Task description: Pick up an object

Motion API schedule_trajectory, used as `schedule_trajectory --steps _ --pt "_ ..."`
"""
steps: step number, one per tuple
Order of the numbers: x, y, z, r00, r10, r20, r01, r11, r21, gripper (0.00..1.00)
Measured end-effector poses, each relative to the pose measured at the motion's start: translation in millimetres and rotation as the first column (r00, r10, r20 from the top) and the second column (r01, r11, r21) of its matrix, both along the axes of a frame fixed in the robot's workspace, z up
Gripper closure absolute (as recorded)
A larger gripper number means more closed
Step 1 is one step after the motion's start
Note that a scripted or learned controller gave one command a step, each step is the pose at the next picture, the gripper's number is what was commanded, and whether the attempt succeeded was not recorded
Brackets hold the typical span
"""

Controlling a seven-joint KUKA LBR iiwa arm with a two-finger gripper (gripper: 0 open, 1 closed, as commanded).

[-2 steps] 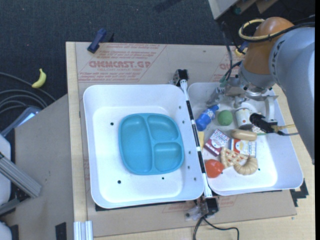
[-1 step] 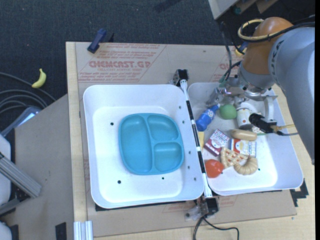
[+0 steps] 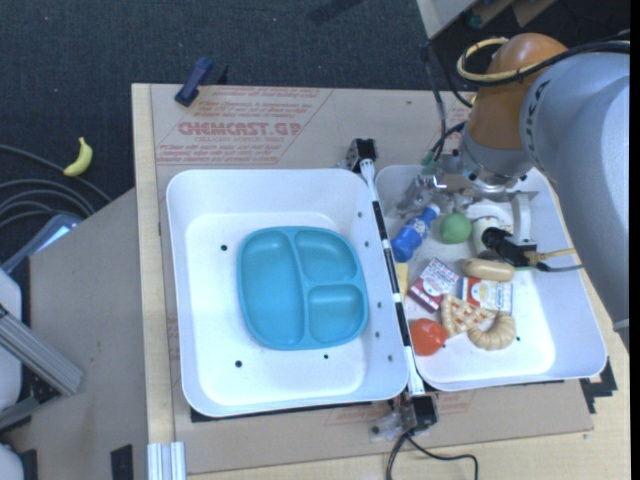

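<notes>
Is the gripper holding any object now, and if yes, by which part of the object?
It cannot be told. The gripper is low over the right bin, near the green ball and blue bottle.

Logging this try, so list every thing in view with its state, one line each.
blue tray: flat in left bin, nothing on it
blue bottle: lying on its side, right bin
green ball: resting beside the gripper
red tomato: resting near the divider
croissant: lying loose
</notes>
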State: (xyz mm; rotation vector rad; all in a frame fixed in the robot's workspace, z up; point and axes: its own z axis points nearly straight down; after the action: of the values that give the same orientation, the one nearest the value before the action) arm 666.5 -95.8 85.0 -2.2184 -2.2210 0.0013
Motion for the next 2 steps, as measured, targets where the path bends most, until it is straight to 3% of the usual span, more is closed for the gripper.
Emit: schedule_trajectory --steps 1,2 --pt "0.4 0.0 10.2 1.0 0.0 0.001 0.0 1.0 0.0 1.0" --pt "-0.8 52.4 118.7 1.0 0.0 0.005 0.0 1.0 -0.001 1.0"
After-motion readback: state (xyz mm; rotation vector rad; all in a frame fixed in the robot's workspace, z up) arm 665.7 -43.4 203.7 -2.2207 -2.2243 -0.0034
